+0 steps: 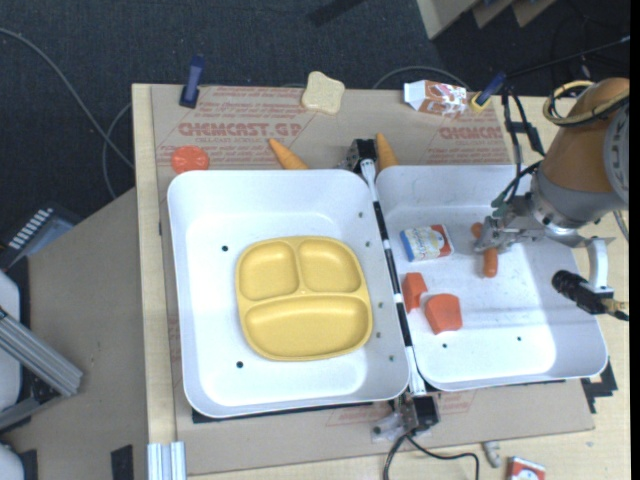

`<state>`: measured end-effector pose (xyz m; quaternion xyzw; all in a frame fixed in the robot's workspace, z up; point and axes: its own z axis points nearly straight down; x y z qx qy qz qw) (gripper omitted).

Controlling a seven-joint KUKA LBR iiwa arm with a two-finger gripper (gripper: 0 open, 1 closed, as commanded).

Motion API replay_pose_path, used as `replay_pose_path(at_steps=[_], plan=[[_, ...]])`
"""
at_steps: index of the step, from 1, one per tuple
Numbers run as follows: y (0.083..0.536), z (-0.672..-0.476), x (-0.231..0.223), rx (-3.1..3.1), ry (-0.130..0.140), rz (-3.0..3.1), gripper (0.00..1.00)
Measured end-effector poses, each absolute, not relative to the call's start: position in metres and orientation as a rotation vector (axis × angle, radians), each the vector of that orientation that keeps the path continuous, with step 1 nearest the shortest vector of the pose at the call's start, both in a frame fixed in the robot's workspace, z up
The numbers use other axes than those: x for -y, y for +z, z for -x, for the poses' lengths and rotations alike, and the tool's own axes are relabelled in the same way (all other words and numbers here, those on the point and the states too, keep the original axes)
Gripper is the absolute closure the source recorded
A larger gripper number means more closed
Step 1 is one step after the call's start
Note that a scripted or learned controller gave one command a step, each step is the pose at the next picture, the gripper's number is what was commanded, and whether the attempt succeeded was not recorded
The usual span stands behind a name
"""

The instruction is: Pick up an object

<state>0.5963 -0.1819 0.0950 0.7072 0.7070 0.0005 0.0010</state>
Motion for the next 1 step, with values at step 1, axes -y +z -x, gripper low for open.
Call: replay_pose_path(at_steps=[1], plan=[[0.0844, -0.6499, 0.1261, -2.226, -0.002, -2.223, 1.00]])
